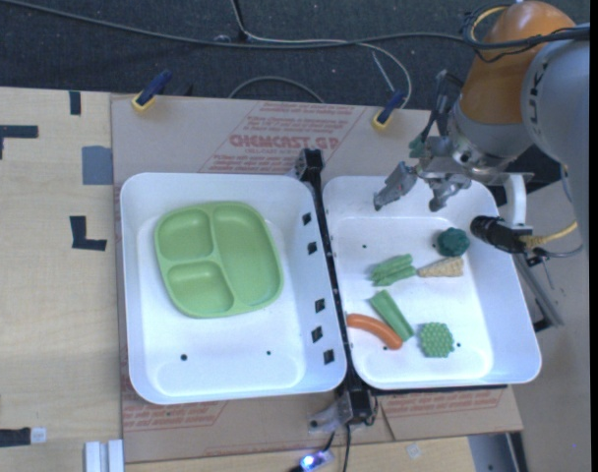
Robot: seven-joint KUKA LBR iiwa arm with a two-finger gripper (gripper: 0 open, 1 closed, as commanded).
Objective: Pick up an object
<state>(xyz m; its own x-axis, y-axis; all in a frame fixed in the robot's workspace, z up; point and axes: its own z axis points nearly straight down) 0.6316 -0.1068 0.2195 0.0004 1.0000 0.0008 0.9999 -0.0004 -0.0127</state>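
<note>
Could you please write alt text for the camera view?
An open gripper hovers over the right bin, which holds toy vegetables, including an orange carrot. A green divided plate lies in the left bin.

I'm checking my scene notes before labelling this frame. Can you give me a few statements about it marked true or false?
1. The green plate lies in the left bin. True.
2. The claw holds the carrot. False: its fingers are open with nothing between them, and the carrot lies in the right bin.
3. The plate has three compartments. True.
4. The claw is above the left bin. False: it is above the right bin's far end.
5. The green ball lies on the plate. False: it lies in the right bin.
</note>
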